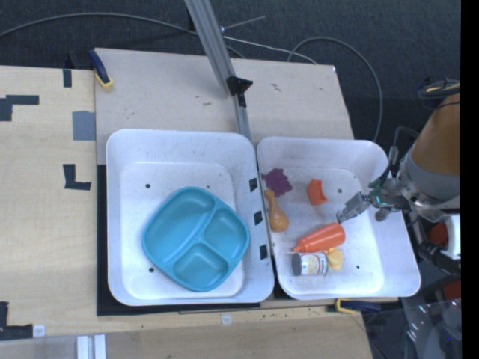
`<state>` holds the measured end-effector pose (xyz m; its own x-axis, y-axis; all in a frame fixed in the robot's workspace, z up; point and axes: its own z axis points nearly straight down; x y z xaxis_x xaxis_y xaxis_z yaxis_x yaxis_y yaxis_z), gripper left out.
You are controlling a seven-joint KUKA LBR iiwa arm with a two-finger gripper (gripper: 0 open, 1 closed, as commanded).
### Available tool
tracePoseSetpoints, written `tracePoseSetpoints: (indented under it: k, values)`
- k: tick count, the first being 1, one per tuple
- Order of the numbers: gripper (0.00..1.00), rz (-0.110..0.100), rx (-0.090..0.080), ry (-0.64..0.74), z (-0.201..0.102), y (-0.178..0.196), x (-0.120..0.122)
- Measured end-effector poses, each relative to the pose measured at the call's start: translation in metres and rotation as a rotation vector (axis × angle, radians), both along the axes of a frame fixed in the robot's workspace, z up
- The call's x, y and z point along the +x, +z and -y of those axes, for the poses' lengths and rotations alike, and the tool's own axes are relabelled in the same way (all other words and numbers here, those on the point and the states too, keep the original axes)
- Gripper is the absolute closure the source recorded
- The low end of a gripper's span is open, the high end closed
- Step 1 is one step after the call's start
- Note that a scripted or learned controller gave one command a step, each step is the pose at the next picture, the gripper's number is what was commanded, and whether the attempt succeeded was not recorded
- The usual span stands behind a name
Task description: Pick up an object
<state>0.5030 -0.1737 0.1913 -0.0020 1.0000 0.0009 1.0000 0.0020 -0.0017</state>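
Reaching in from the right, I hang my claw (352, 209) over the right bin (389, 275), low above its floor near the right wall. How far my claw is open I cannot tell from this slant, and nothing shows in its grip. The nearest thing is the orange bottle (320, 238), lying on its side just beside and below my tip, its narrow end pointing left. Touching it lie a small can (309, 263) and a yellow bit (334, 259), crowded together so a clean grasp there looks awkward. The orange block (316, 192) sits apart, the purple piece (278, 179) and tan gourd (276, 213) lie by the left wall. The left bin (120, 200) bears a blue tray (196, 238). I judge the bottle my likeliest pick.
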Motion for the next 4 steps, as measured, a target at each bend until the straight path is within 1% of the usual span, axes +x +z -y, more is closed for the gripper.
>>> tracePoseSetpoints:
  k: [1,2,3,4]
  values:
    - [0.00,0.000,0.000,0.000,0.000,0.000,0.000]
    - [0.00,-0.007,0.001,-0.001,-0.006,-0.055,-0.010]
    - [0.00,0.020,0.000,0.003,-0.008,-0.083,-0.003]
    - [1.00,0.030,-0.002,0.002,-0.008,-0.070,0.001]
